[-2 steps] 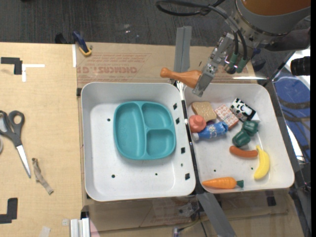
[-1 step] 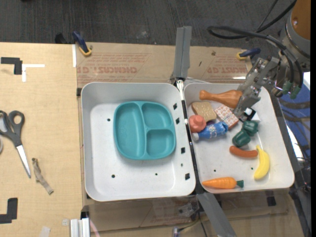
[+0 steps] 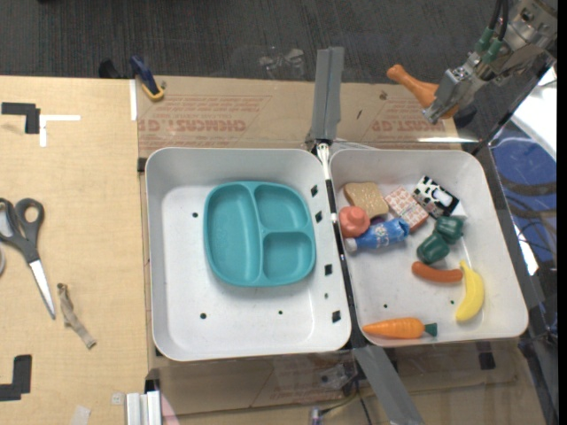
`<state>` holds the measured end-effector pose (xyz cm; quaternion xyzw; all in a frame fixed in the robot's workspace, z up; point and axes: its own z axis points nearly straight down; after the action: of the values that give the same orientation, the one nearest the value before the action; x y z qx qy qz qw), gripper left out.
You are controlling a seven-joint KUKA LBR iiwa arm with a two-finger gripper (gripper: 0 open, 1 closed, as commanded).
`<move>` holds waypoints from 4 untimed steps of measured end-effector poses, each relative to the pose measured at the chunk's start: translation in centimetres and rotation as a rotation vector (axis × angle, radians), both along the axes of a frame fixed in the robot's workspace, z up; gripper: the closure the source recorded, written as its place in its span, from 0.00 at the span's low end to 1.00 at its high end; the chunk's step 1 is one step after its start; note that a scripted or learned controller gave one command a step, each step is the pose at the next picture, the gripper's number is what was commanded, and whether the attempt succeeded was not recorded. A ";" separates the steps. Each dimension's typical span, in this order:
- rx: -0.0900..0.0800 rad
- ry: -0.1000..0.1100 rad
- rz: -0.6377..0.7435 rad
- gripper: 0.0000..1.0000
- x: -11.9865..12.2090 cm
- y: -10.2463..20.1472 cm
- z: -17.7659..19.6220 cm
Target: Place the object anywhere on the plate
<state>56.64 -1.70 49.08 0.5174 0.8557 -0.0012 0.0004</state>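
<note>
We see the gripper at the far right, raised beyond the right bin, its fingers closed on an orange drumstick-shaped toy that juts out to the left. The teal plate lies in the left bin, well apart from the gripper, nearer and to the left. A carrot and banana lie in the right bin.

We see the teal three-compartment plastic plate lying in the left white bin. In the right white bin beside it, a yellow toy banana lies right of an orange toy carrot at the near wall. A pair of grey-handled scissors lies far left on the bench.
</note>
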 end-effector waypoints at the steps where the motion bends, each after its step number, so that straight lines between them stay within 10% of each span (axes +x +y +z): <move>1: 0.001 0.001 0.247 1.00 -5.8 -5.0 0.1; 2: 0.000 -0.001 0.757 1.00 -8.7 -10.8 0.2; 4: 0.001 -0.001 1.083 1.00 5.6 -20.2 0.0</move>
<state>62.29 -21.94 49.11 0.0022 1.0000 -0.0004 0.0011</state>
